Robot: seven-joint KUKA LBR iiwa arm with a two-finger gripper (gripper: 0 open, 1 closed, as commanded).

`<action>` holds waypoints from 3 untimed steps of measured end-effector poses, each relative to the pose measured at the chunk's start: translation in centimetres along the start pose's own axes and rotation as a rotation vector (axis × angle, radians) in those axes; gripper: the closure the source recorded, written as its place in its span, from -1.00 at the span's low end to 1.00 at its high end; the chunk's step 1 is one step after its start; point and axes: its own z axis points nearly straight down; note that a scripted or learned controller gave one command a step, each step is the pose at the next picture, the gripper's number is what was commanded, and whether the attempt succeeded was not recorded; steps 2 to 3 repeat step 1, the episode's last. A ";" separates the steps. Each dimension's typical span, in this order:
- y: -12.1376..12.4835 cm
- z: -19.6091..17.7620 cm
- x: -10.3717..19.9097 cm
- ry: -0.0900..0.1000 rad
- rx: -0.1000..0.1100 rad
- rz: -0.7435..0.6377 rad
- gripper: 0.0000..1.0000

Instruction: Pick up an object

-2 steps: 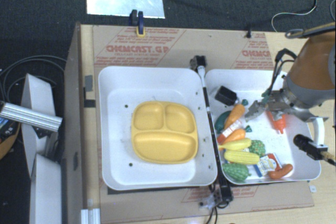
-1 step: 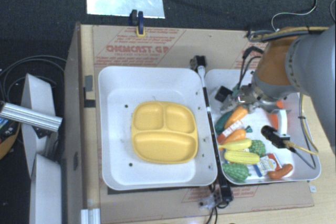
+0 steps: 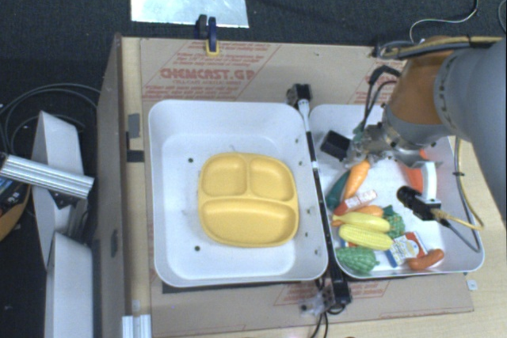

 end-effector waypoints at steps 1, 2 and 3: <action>-4.4 -9.0 6.1 0.001 0.003 0.000 1.00; -4.4 -9.0 6.1 0.001 0.003 0.000 1.00; -4.4 -9.0 6.1 0.001 0.003 0.000 1.00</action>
